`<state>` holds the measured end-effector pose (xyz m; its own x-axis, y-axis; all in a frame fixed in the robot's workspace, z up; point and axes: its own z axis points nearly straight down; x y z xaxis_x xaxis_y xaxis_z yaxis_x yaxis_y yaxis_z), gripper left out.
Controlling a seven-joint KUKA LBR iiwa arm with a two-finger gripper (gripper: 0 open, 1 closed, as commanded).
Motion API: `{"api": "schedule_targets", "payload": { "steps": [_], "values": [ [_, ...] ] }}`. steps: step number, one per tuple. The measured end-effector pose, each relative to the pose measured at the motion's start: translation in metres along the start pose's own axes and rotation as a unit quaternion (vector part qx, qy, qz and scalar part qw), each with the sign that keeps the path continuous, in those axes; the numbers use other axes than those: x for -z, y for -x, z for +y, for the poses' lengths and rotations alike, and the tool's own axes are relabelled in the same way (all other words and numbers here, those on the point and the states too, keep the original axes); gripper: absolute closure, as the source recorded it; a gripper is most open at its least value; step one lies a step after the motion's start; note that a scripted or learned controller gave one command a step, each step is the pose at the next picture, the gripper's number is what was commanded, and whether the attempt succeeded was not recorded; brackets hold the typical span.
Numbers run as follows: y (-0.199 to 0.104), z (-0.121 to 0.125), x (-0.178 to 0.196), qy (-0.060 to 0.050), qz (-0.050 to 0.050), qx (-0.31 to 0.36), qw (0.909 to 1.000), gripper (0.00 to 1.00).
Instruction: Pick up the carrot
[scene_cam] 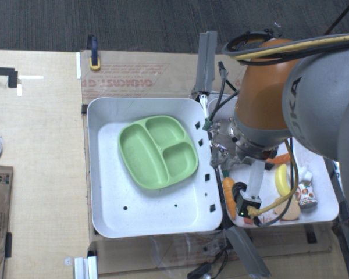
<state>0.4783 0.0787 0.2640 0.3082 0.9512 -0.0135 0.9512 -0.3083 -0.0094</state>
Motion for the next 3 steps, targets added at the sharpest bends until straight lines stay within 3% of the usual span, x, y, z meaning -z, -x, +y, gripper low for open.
{"api": "schedule_targets", "payload": {
  "steps": [1, 2, 3],
  "values": [
    [-0.071, -0.024, 0.0, 0.003, 0.004, -0.019, 0.9998, 1.0],
    [-0.006, -0.003, 0.058, 0.003, 0.005, -0.14, 0.9902, 1.0],
    [-0.089, -0.017, 0.021, 0.002, 0.006, -0.353, 0.9354, 1.0]
  ]
}}
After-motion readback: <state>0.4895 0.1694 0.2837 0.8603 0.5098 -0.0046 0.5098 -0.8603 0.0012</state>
